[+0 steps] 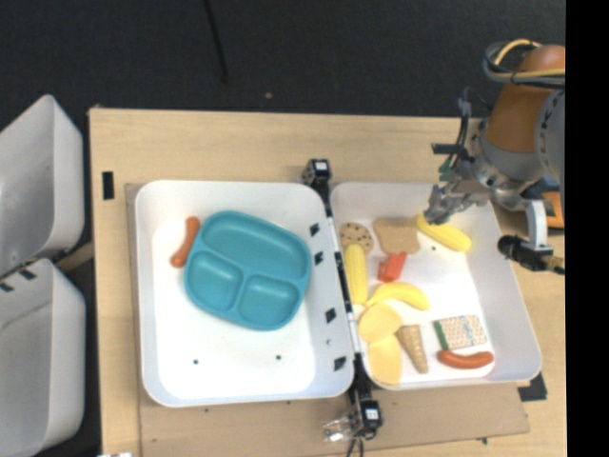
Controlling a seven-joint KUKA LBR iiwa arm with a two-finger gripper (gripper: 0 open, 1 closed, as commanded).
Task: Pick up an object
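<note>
From the overhead camera, the gripper [441, 209] hangs over the far part of the right bin [502, 298], its dark fingers pointing down at the upper end of a yellow lemon-shaped toy [444, 233]. The fingertips sit right at, or just touching, that toy's end; whether they are spread or pressed together I cannot tell, and nothing is clearly seen between them. The arm [519, 122], grey with an orange band, comes in from the right.

In the same bin, just beside the lemon-shaped toy, lies a tan slice of toast [395, 235], with a chocolate-chip cookie [355, 235] next to it by the dividing wall. Below the cookie lies a yellow corn cob [355, 272], and beside that a small red-orange piece [391, 267]. A banana [402, 296] curves under these, above two pale yellow rounded pieces [381, 341]. An ice-cream cone [413, 347], a patterned rectangular block [461, 331] and a red sausage [465, 358] lie toward the near right corner.

The left bin [162, 350] holds a teal divided plate [247, 269], lying flat, and an orange sausage-like piece [185, 242] just beside the plate's left edge.
</note>
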